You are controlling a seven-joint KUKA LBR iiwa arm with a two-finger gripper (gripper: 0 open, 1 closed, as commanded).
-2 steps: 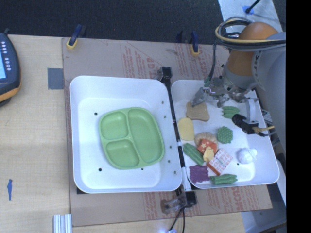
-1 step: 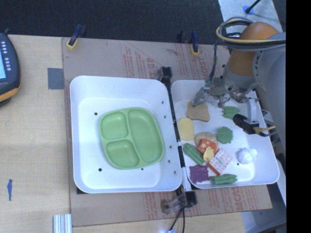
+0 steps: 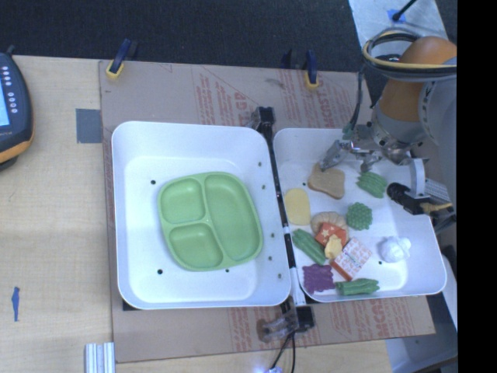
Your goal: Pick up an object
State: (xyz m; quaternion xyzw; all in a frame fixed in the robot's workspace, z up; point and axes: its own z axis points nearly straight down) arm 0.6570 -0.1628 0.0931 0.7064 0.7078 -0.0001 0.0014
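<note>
Bench (image 3: 54, 231) inspection: cardboard clamped down, two bins side by side.
Your tool (image 3: 347, 151) hangs released above the tan piece (image 3: 327, 181), grasping nothing; right bin (image 3: 419, 286) concentrates targets.

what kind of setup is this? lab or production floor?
Likely a lab bin-picking test bench. Two white bins sit on a cardboard sheet held by clamps, toy food fills the right bin, and a teach pendant lies at the left.

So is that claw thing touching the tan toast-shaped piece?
Apart. The camera view shows white bin floor between the gripper and the tan toast-shaped piece, which lies just below it.
</note>
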